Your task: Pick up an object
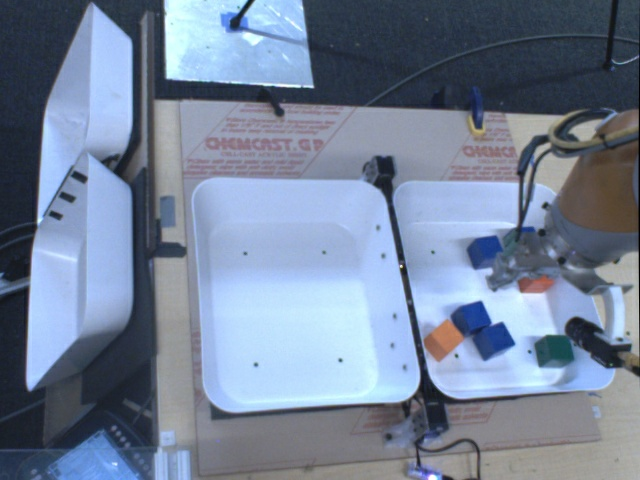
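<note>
The gripper (pixel 512 266) is low in the right bin (pixel 432 208) near its right edge, finger state indeterminate, with a blue block (pixel 485 251) touching its left side and a red-orange block (pixel 537 285) just beside its right.

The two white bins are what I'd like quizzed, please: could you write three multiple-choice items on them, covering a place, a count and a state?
1. Which bin holds the blocks?
A. the left bin
B. the right bin
C. both

2. How many blue blocks lie in it?
A. one
B. three
C. five

3. How does the green block lie?
A. alone near the bin's front right corner
B. stacked on the orange block
C. outside the bins

Answers:
1 B: all blocks lie in the right bin, under the gripper.
2 B: one blue block lies by the gripper and two lie nearer the front.
3 A: the green block sits apart from the orange block.
</note>
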Robot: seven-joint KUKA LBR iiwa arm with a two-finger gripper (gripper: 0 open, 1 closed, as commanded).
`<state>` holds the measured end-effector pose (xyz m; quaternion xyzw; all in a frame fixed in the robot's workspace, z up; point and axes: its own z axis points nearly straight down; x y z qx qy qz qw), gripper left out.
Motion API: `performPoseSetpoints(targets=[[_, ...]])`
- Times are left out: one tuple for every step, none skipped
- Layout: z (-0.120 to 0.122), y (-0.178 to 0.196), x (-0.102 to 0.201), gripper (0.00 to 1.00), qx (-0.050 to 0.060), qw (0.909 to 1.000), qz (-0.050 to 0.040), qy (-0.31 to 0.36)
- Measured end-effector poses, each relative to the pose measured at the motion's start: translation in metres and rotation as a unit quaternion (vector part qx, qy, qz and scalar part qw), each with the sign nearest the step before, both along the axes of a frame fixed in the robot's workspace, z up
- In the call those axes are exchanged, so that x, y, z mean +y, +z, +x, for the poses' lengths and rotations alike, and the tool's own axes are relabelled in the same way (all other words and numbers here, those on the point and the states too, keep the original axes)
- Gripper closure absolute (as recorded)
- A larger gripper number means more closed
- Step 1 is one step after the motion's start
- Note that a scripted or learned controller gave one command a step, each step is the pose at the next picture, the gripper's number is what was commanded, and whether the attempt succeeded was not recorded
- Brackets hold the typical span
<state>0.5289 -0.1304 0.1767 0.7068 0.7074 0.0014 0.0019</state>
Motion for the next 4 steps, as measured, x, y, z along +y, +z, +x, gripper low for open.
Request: performPoseSetpoints(targets=[[0.001,0.053,0.000,1.00,0.000,1.0000,0.0000,0.000],[0.016,0.057,0.059,1.00,0.002,1.0000,0.0011,0.002],[0.026,0.056,0.122,1.00,0.002,1.0000,0.0011,0.003],[0.037,0.063,0.179,1.00,0.002,1.0000,0.0011,0.003]])
